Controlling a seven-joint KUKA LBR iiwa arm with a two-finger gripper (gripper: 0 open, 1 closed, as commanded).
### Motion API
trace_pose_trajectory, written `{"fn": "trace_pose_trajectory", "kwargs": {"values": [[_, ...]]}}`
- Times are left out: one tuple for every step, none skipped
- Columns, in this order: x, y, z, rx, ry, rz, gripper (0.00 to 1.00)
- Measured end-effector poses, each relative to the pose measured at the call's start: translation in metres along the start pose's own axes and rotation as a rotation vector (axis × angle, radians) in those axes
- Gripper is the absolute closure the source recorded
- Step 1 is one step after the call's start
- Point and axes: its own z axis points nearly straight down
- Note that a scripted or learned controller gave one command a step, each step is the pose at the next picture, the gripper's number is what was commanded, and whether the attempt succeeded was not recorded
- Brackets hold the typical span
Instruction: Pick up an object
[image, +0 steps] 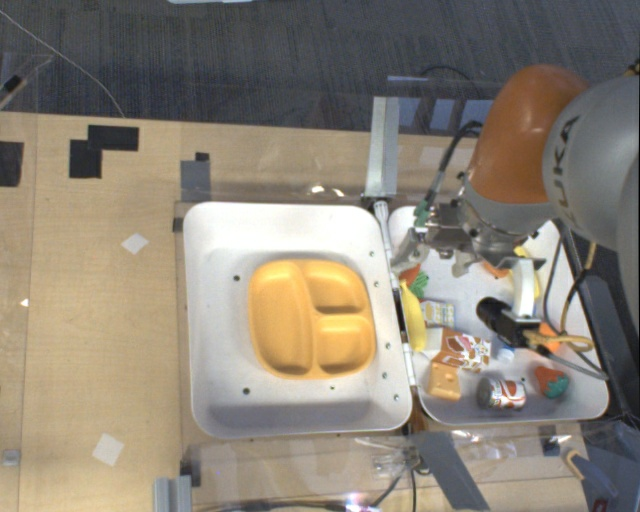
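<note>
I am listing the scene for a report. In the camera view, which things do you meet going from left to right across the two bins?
Yellow divided tray → banana → orange cheese wedge → silver can → strawberry.

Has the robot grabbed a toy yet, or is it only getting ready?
Only getting ready, it seems. Done: the arm is over the right bin, with its pincer low near the bin's far left corner. In hand: nothing that I can see. Left: grabbing and lifting something, since the banana, can and other toys lie in the bin. The yellow tray sits in the left bin.
</note>
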Motion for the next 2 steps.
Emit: {"fn": "trace_pose_trajectory", "kwargs": {"values": [[-0.094,0.022,0.038,0.003,-0.003,0.043,0.00],[-0.188,0.004,0.051,0.000,-0.003,-0.222,0.00]]}}
